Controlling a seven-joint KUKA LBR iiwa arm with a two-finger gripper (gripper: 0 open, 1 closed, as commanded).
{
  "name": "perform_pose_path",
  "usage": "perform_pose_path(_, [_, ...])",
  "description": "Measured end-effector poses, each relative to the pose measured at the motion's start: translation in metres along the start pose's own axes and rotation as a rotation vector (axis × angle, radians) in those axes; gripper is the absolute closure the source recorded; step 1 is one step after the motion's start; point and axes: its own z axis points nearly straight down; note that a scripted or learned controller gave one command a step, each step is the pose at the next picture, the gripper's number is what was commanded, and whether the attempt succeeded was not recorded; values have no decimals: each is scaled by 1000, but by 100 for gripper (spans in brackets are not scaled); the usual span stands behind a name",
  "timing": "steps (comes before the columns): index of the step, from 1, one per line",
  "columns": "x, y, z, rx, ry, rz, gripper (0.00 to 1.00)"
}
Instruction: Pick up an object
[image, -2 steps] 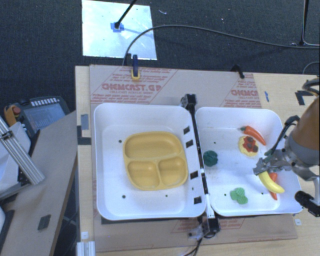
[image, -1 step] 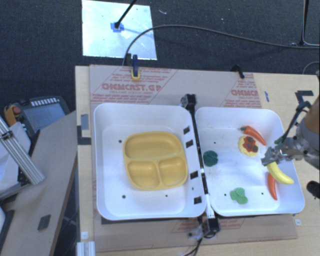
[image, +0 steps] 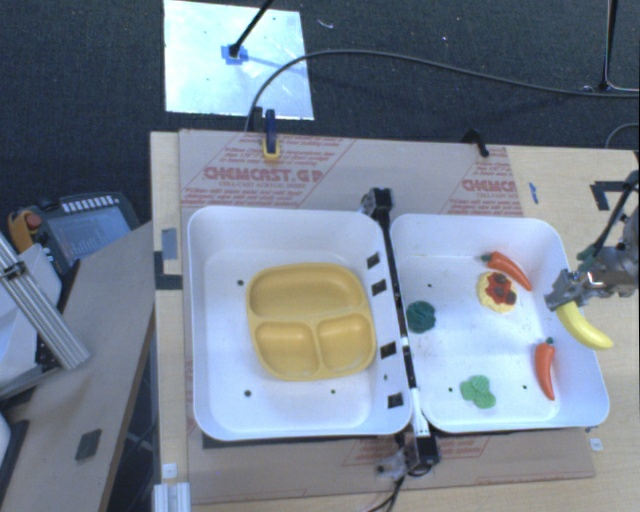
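Two bins (image: 290, 225), one tray (image: 305, 320), six toy foods (image: 499, 291).

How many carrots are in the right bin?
2. One carrot lies near the bin's back right, beside the pizza toy. The other carrot lies near the front right, below the banana. None seems hidden.

Tray (image: 305, 335) in left bin (image: 215, 400)
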Motion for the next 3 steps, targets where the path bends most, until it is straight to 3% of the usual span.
perform_pose_path(2, [94, 48, -9, 4, 3, -3, 100])
perform_pose_path(3, [137, 74, 10, 5, 3, -3, 100])
